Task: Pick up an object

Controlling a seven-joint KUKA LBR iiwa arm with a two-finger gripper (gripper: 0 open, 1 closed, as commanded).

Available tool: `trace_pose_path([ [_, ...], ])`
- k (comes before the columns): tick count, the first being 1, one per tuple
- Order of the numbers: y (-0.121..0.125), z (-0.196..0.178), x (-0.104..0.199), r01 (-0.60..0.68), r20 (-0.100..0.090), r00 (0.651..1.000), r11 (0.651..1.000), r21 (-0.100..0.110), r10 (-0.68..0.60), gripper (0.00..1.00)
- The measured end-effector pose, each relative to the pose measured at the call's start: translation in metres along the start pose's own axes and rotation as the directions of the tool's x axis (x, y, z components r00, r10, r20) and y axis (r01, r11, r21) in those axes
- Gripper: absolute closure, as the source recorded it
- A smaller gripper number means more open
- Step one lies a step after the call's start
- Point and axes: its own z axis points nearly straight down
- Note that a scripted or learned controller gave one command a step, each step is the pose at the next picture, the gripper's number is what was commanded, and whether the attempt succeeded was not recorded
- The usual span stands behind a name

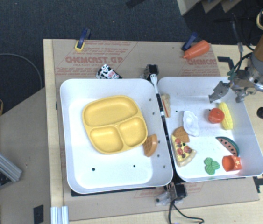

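My pincer (228,90) hangs over the far right part of the right bin (257,146), its two grey fingers spread apart with nothing between them. Just in front of it lie one red tomato (216,115) and one yellow corn cob (226,115), touching each other. Further from my pincer, in the same bin, I count one white crumpled piece (190,123), one pizza slice (183,149), one watermelon slice (229,145), one green leafy piece (210,165) and one red cup-like toy (231,163); what that last one is I cannot make out. My arm is cut off at the right edge. The left bin (73,125) holds one yellow divided plate (114,123) and one brown pastry (150,145) beside it
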Motion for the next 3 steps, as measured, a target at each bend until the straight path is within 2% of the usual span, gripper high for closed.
trace_pose_path([
  [1,0.003,-0.008,0.0,0.003,0.003,1.0,1.0,-0.014,-0.003,0.0],
  [2,-0.001,0.054,-0.005,0.002,0.0,1.0,1.0,-0.006,-0.002,0.0],
  [3,0.002,0.104,-0.002,0.004,-0.003,1.0,1.0,-0.013,-0.004,0.0],
])
